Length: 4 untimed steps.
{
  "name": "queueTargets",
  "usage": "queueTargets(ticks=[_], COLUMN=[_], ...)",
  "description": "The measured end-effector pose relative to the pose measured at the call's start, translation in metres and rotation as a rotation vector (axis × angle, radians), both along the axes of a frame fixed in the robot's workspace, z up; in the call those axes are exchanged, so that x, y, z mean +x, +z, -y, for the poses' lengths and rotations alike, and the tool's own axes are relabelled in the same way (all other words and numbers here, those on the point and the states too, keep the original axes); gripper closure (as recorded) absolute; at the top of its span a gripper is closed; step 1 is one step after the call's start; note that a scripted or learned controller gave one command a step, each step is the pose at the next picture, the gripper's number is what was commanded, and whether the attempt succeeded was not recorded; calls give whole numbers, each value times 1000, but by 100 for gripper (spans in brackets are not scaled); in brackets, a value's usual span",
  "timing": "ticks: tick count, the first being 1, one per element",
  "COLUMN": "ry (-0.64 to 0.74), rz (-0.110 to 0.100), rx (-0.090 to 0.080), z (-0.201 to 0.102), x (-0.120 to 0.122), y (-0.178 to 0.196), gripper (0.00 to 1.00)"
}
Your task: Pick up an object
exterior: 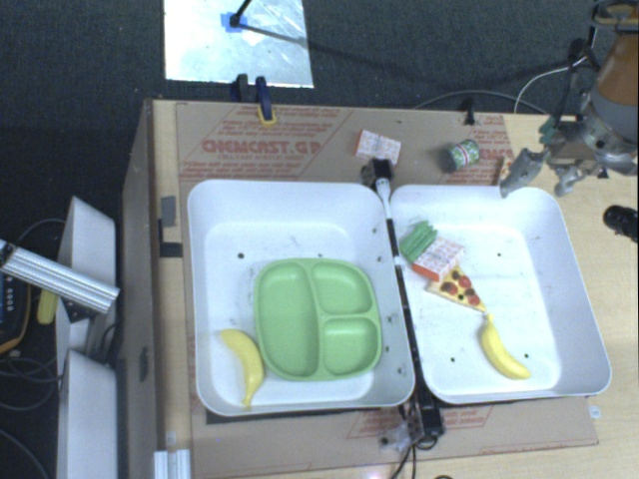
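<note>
I see the brown cardboard-covered bench (300,138) across the middle of the frame, bearing two shallow white bins side by side. The left white bin (290,208) holds a light green plastic divided tray (318,317) at its lower centre, with a yellow plastic banana (245,363) touching the tray's lower left edge. The right white bin (544,297) holds four items along its left half: a green ridged toy piece (417,239) at upper left, a white-and-red printed card (437,257) just below it and touching, a toy pizza slice (457,288) below the card, and a second yellow banana (500,351) lower down. The grey arm's two-finger gripper (539,173) hovers at upper right, above the right bin's far rim; its fingers are spread apart with nothing between them. A small green-and-white can (462,154) lies on the bench at upper centre-right.
</note>
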<state>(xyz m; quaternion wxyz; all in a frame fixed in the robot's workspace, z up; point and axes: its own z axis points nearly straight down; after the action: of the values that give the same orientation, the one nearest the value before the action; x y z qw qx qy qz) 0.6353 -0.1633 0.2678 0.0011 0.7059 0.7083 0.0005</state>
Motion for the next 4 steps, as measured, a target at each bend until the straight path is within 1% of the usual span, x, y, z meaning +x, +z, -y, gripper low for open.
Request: queueTargets(ticks=[1,2,3,4], ry=[-3,-2,-2,-1], rz=[-4,-2,-1,3], rx=[1,1,1,1], z=[6,-17,-15,-16], x=[-76,-103,-141,-140], y=[-116,-144,-184,-173], gripper=[0,0,0,100])
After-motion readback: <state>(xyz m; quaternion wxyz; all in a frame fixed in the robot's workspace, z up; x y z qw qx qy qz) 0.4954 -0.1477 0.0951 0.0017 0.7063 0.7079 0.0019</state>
